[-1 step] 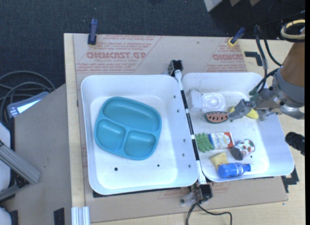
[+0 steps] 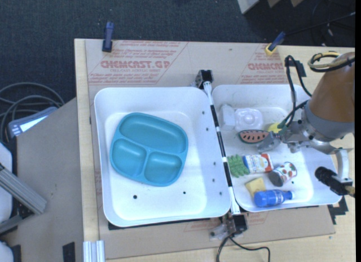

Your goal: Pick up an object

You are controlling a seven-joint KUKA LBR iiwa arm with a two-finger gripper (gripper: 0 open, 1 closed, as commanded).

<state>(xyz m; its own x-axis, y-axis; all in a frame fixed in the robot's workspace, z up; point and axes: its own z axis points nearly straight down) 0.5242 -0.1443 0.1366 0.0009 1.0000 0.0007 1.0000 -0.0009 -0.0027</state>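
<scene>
Robot arm (image 2: 333, 100) over the right bin (image 2: 225, 94), nothing picked up yet.

Left bin (image 2: 104, 142) holds a blue tray (image 2: 149, 149); right bin holds a bottle (image 2: 272, 198), watermelon toy (image 2: 252, 136) and other small items; the hand (image 2: 282, 138) hangs just beside the watermelon toy, grip state unclear.

Left bin (image 2: 113, 199) open around blue tray (image 2: 149, 149), right bin (image 2: 225, 94) crowded, arm (image 2: 333, 100) overhanging

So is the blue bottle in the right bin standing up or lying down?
Lying down: the blue bottle rests on its side along the right bin's near edge, white cap end pointing right.
</scene>
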